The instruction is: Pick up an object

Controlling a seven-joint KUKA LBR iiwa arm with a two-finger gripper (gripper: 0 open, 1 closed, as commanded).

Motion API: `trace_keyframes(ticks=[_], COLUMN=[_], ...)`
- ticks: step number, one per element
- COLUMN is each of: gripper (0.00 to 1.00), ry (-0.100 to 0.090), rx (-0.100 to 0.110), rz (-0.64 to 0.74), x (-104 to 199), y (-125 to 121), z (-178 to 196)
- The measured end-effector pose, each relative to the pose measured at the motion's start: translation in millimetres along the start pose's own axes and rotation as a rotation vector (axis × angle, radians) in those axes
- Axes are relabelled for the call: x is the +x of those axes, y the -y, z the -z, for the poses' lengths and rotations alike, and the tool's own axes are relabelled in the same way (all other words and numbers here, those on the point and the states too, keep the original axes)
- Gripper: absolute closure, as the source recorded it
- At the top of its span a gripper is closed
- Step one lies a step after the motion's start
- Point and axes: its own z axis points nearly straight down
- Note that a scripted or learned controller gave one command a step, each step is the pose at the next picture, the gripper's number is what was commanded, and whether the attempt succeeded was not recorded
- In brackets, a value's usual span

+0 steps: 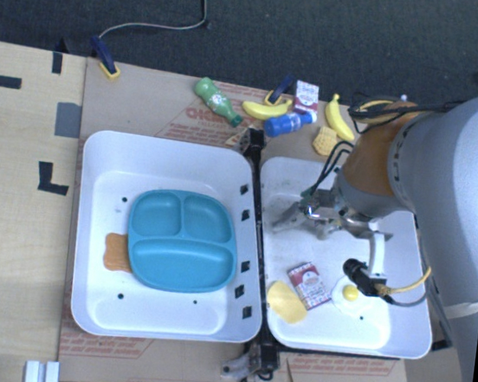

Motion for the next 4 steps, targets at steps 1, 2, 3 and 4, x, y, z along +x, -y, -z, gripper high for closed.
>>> trace_keyframes(ticks=[1, 2, 3, 4], gripper=[0.0, 0.0, 1.0, 1.0], ry=[0.0, 0.001, 0.001, -0.003], rx=[0.002, -0.002, -0.001, 0.005], rz=[-0.002, -0.001, -0.002, 0.0], x=[-9.3, 0.0, -0.5, 69.3], y=[64.8, 96.1, 96.0, 70.1], z=[0.5, 0.9, 10.2, 113.5])
